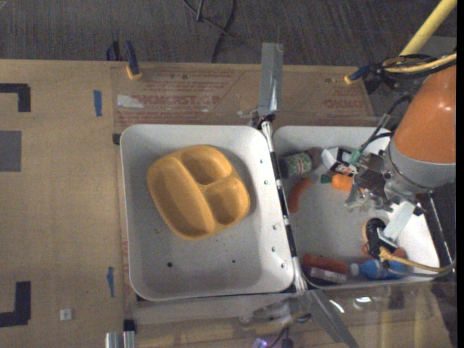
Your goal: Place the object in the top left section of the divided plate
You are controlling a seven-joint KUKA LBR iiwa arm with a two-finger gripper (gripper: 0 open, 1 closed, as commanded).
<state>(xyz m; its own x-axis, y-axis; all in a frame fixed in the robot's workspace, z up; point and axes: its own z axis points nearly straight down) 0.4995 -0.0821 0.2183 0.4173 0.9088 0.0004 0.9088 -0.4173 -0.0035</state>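
Gripper (360, 194) state unclear over right bin (326, 230); divided plate (197, 191) lies diagonally in left bin (145, 259).

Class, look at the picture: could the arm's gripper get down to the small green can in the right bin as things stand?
Probably yes. The green can lies in the right bin near the divider, with nothing on top of it. The gripper hovers over the same bin; a white packet and an orange piece lie close beside the can.

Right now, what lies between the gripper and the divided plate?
In the camera view, from the gripper toward the yellow divided plate: an orange carrot-like piece, the ridge where both bins meet, then bare white floor of the left bin.
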